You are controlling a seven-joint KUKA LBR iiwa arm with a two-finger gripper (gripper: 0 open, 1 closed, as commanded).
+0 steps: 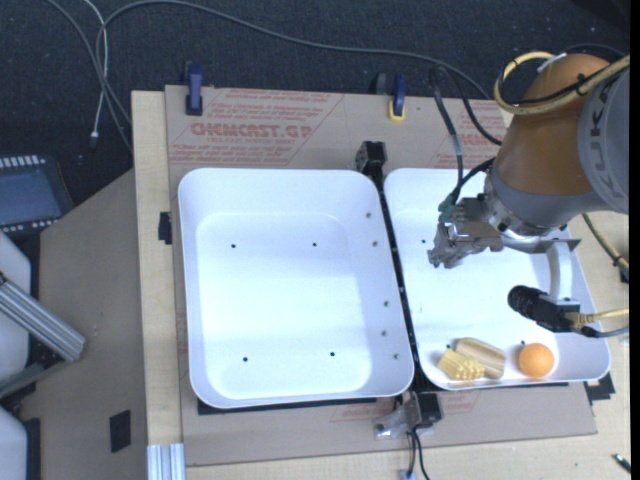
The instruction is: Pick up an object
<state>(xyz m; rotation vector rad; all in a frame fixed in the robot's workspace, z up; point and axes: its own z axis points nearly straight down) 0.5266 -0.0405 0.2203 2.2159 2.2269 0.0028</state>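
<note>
— Near the front edge of the right-hand shallow white plastic bin (400,268), what lies there?

— Three small things in a row. A small round orange ball (536,359) sits furthest right. Left of it, a little apart, a pale tan bread-like roll (482,350) lies on its side, and a knobbly yellow piece shaped like a corn cob (459,368) is touching the roll's near-left side.

— Is anything else close by them?

— A black, elongated attachment (537,308) hangs over the bin just beyond the ball, with a yellowish cable running off its right end.

— And the two-finger metal gripper (447,255)?

— It hovers over the middle of that same bin, further back and to the left of the three things, well apart from them. Nothing shows between its fingers. Whether they stand apart or together, I cannot tell; the metal parts blur into one cluster.

— What carries it?

— A grey arm with a broad orange band (545,138) above the wrist, reaching in from the right, with cables looped over its top.

— What about the other side?

— A second shallow white plastic bin (285,193) sits just beside the first, their long rims meeting along a black strip. Both rest on a brown cardboard-covered board (260,128) printed with reddish lettering, with two blue clamps (194,88) at its far edge. Dark carpet (300,28) with thin white cables lies beyond.
</note>
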